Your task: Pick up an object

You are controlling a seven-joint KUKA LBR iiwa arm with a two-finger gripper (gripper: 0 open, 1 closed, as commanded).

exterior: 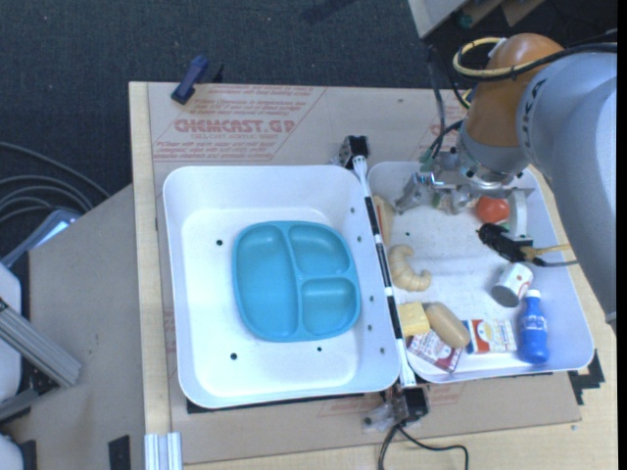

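While pincer (431, 194) hovers | right bin (573, 346) | near croissant (408, 268)

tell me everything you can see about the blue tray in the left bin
The blue tray is a light blue divided plate that looks like smooth plastic, with rounded corners and three compartments: one long one on the left and two smaller ones on the right. It lies flat, face up and slightly rotated, near the middle of the left bin, resting on its white floor with nothing in it.

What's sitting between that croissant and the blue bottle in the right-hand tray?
In the camera view, between the croissant and the blue bottle lie a bread roll, a small flat carton and, higher up, a tipped white cup.
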